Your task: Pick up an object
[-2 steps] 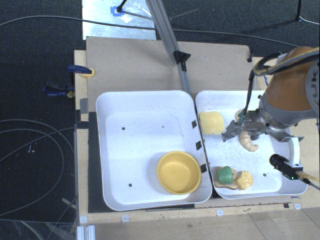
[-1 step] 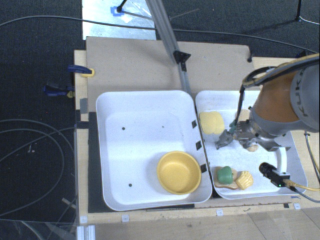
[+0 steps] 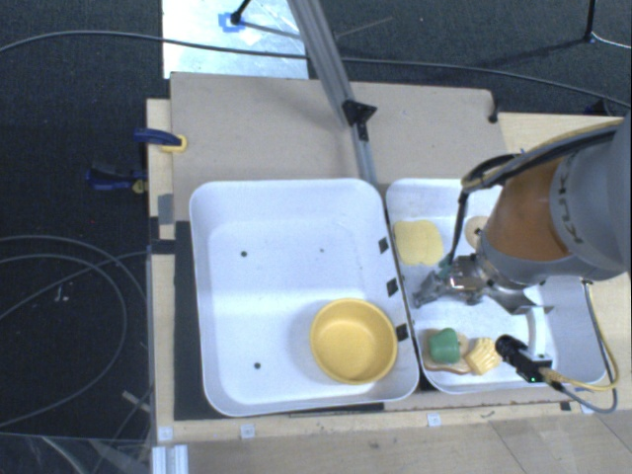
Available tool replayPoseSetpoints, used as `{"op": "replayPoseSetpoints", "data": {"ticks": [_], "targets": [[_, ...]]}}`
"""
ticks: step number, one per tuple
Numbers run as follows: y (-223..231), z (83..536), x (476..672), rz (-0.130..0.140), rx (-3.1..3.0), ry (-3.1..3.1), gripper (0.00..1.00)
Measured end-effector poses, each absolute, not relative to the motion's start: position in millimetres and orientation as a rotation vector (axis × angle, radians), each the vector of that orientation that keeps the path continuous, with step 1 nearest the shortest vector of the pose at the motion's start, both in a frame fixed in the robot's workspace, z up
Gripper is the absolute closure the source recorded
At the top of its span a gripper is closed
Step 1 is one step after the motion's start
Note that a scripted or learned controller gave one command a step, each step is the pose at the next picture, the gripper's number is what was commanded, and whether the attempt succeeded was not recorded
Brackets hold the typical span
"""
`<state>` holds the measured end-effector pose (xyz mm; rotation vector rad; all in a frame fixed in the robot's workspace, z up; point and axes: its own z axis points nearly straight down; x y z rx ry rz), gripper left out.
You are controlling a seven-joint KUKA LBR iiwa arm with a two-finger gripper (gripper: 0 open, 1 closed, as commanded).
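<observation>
While the gripper hovers beside the right bin's left wall.

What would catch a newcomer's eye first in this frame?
The grey and orange arm reaching in from the right over the right bin, its gripper low near that bin's left wall. Next, the yellow bowl at the near right of the left bin, and a green piece below the gripper.

Claw low, apparently leftward-pointing

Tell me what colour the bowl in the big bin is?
Yellow. The bowl shows clearly in the camera view, near the left bin's front corner.
</observation>
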<state>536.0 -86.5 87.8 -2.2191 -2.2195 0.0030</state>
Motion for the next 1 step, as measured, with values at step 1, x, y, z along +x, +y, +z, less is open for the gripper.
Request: {"op": "replayPoseSetpoints", "data": {"ticks": [1], "targets": [[-86.6, 100.9, 537.1, -0.002, -2.224, -2.22, 1.0]]}}
